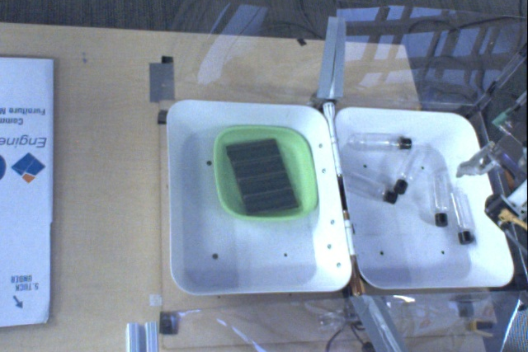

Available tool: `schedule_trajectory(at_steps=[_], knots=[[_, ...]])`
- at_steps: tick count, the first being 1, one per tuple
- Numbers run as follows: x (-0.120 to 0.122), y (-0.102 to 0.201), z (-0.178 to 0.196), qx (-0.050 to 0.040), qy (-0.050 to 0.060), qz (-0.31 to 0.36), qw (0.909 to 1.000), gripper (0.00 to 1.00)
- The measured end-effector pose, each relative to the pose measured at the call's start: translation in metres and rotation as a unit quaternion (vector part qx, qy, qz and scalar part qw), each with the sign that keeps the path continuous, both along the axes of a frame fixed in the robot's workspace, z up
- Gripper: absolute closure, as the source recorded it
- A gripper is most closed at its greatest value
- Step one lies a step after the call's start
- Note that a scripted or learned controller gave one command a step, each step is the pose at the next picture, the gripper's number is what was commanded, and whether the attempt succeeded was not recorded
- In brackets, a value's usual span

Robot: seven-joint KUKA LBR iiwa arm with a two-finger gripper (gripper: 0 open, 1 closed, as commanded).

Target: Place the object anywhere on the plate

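A green square plate point(307, 177) sits in the upper middle of the left bin point(198, 260). A dark grey ridged block point(261, 176) lies flat on the plate, roughly centred. Several clear tubes with black caps point(440, 198) lie scattered in the right bin point(404, 268). One of them, tube point(378, 143), lies near that bin's far edge. My gripper point(483, 164) is at the right bin's right rim, partly cut off by the frame edge, apart from the plate and beside the nearest tubes.
A white printed booklet point(25, 185) lies on the wooden bench at far left. A grey metal bar point(332, 66) stands behind the seam between the bins. Cables and framework point(462, 53) crowd the back right. Small dark brackets point(162, 80) sit near the left bin's corners.
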State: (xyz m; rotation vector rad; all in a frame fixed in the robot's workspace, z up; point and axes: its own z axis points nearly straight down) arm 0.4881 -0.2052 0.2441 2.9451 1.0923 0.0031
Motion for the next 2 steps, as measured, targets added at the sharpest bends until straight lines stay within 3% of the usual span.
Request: schedule_trajectory(at_steps=[1, 2], knots=[[0.001, 0.0021, 0.0202, -0.0008, -0.002, -0.113, 0.9936, 0.0], [0.0004, 0.0006, 0.0131, 0.0002, -0.001, -0.137, 0.9906, 0.0]])
